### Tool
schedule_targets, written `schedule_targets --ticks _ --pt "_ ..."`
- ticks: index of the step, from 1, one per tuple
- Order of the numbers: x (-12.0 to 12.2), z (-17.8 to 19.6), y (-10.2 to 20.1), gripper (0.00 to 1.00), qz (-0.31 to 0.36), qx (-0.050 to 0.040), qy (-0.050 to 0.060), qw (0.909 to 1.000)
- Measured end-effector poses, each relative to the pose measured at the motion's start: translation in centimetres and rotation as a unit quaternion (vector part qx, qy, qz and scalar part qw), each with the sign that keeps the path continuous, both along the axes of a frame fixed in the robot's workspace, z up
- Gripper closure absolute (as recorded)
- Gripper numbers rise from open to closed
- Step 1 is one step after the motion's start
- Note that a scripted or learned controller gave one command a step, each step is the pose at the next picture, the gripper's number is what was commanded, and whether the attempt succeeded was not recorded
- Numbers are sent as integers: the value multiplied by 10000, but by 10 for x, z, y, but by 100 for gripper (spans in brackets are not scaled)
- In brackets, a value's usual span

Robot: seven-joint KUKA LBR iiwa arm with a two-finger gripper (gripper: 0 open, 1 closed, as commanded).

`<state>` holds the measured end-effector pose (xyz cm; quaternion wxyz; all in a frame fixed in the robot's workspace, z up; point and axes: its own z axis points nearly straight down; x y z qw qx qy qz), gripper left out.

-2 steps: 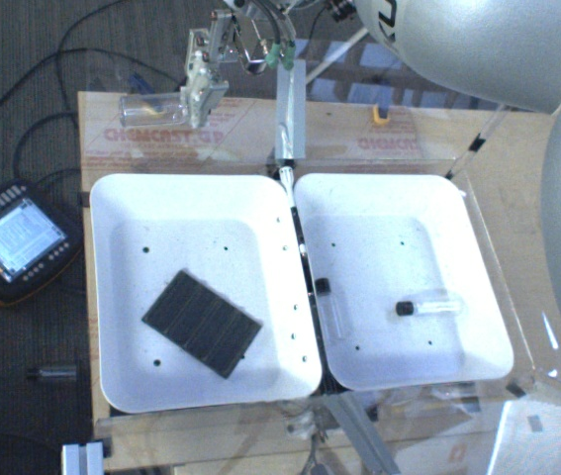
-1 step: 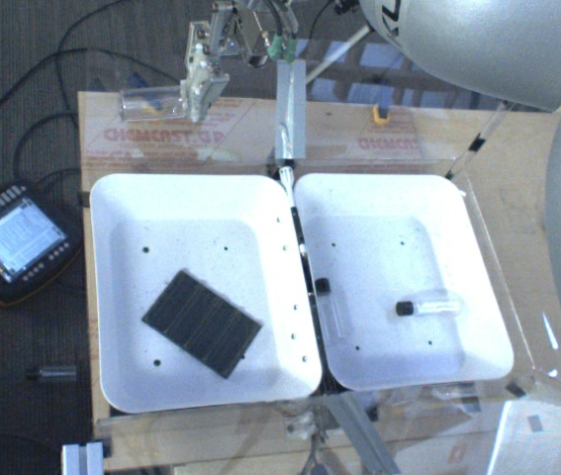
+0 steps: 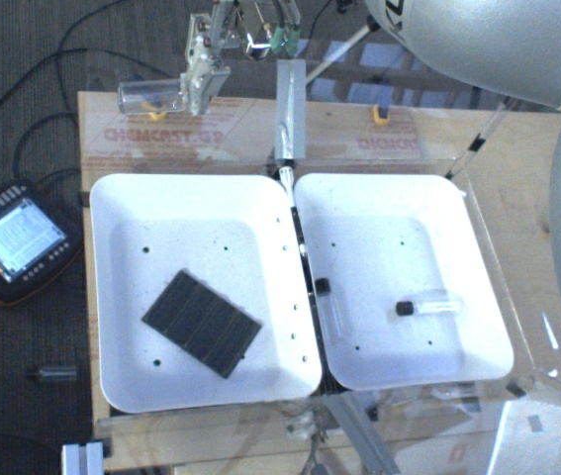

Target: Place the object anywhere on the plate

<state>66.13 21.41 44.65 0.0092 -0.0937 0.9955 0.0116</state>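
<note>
The plate [image 3: 202, 323] is a dark, ribbed, square tile lying flat in the left bin [image 3: 122, 216], towards its front. A clear tube with a black cap [image 3: 428, 307] lies in the right bin [image 3: 458, 216], right of centre. A second clear tube [image 3: 327, 310], also black-capped, lies along that bin's left wall. My gripper [image 3: 199, 85] hangs over the bench behind the left bin, far from the plate. A clear tube-like thing [image 3: 149, 95] sits level just left of the gripper; whether it is gripped cannot be told.
A metal bar [image 3: 291, 112] stands upright behind the seam between the bins. A teach pendant [image 3: 15, 237] and cables lie on the floor to the left. The arm's grey body [image 3: 478, 18] fills the upper right corner.
</note>
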Motion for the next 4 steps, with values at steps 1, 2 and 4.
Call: schedule_targets --ticks 1,2,4 --pt "1 10 1 100 -1 21 -15 10000" --pt "1 20 1 100 -3 41 -30 10000" --pt "3 40 2 100 -9 77 -64 9999"
